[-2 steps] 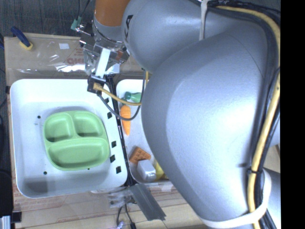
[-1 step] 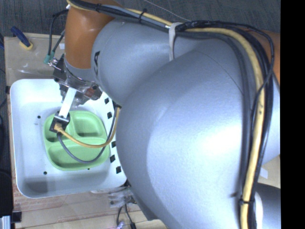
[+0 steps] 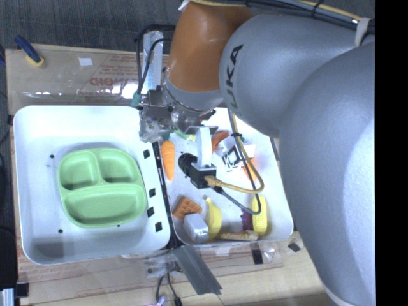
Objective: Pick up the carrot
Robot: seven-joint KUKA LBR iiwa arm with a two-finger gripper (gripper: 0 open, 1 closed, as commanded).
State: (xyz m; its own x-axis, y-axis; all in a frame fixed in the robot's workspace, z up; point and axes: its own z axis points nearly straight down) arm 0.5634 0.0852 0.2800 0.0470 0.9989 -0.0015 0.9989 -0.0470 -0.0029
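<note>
The carrot [image 3: 167,159] is lying in the right bin [image 3: 278,190], close against its left wall, with its thick end pointing up the view toward the end effector [image 3: 155,127]. The end effector is being held just above that end, at the wall shared by the two bins. Whether it is open or closed cannot be told, since the orange wrist band is covering much of it. The approach step is judged to be in hand, the carrot not yet being gripped. A short descent centred over the carrot is being called for next. In the left bin [image 3: 32,171] a green divided tray [image 3: 102,187] is resting, and a waffle piece [image 3: 187,206] and a banana [image 3: 214,217] are lying nearby.
</note>
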